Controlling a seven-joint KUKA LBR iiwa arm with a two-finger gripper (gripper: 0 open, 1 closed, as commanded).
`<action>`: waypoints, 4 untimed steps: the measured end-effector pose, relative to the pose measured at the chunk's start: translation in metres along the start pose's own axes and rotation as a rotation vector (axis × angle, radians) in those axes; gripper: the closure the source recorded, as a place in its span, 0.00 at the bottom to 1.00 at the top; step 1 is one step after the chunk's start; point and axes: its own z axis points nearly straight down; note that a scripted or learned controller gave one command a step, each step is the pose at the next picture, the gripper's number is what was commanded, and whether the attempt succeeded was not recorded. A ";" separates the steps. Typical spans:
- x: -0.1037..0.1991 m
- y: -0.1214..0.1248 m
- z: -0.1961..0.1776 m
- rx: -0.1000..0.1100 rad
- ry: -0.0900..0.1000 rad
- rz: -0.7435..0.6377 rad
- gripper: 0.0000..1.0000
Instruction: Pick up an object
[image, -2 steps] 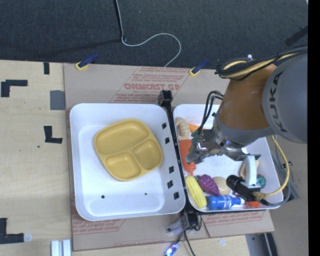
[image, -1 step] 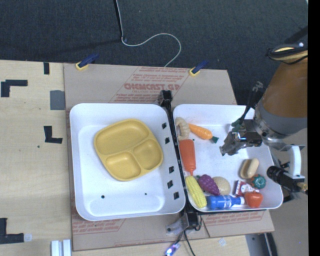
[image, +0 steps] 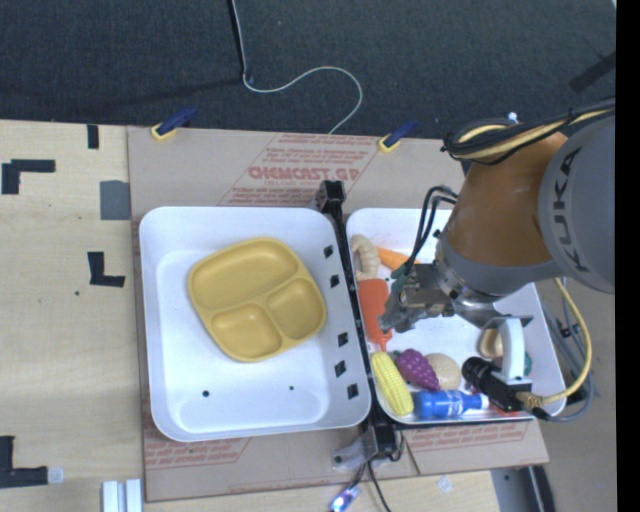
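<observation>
A divided plate (image: 258, 298) lay in the left bin (image: 170, 400). In the right bin (image: 545, 330), toy corn (image: 391, 383), grapes (image: 417, 368) and a bottle (image: 447, 404) sat near, a carrot (image: 372, 308) farther back, below my gripper (image: 405, 305).

The arm (image: 530, 215) covers much of the right bin (image: 548, 330), hiding the toys beneath; its body runs off the frame's right edge.

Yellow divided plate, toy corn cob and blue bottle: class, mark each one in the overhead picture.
Yellow divided plate (image: 258, 296): camera view, left bin, centre ridge between compartments.
Toy corn cob (image: 391, 382): camera view, right bin, middle of cob.
Blue bottle (image: 446, 404): camera view, right bin, middle of body.
</observation>
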 end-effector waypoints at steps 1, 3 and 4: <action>0.063 0.002 -0.089 -0.013 0.000 -0.002 1.00; 0.183 0.001 -0.154 -0.006 -0.001 -0.001 1.00; 0.101 0.001 -0.177 -0.008 -0.004 0.014 1.00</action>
